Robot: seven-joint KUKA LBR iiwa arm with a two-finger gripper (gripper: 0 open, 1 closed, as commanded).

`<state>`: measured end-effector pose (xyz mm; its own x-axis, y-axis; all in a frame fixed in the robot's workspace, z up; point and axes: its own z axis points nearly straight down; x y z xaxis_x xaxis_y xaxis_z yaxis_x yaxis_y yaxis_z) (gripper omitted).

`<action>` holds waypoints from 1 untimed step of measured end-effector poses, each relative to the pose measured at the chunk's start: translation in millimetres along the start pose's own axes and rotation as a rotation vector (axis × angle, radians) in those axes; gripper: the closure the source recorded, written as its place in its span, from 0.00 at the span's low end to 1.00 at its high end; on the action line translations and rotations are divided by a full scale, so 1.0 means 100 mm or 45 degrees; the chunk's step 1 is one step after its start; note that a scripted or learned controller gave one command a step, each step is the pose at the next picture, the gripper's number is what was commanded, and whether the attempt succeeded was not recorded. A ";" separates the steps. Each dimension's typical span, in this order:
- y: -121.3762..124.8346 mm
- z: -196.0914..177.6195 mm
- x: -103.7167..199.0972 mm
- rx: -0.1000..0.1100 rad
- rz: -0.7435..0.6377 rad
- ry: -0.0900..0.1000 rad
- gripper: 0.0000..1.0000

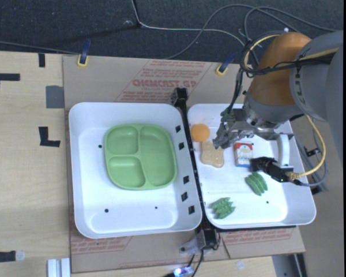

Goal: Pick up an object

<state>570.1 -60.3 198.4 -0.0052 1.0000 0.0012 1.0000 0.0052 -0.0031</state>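
My gripper (224, 138) hangs over the back left part of the right bin (277, 212), just above the right edge of a tan bread slice (212, 156). An orange ball (200, 132) lies to the gripper's left, close to the bin's left wall. A small red and white carton (243, 153) stands just right of the gripper. Two green vegetables lie nearer the front: one (256, 183) at mid right and one (222, 207) near the front wall. Nothing shows between the fingers.
The left bin (86, 212) holds a green divided plate (140, 156). A black divider strip (187, 160) runs between the two bins. The arm's grey body and orange band cover the right bin's back right corner.
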 end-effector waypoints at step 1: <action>-0.01 -0.15 0.57 -0.004 -0.003 0.001 1.00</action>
<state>569.2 -3.4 213.7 -0.0075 1.0000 0.0017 1.0000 0.0075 0.0000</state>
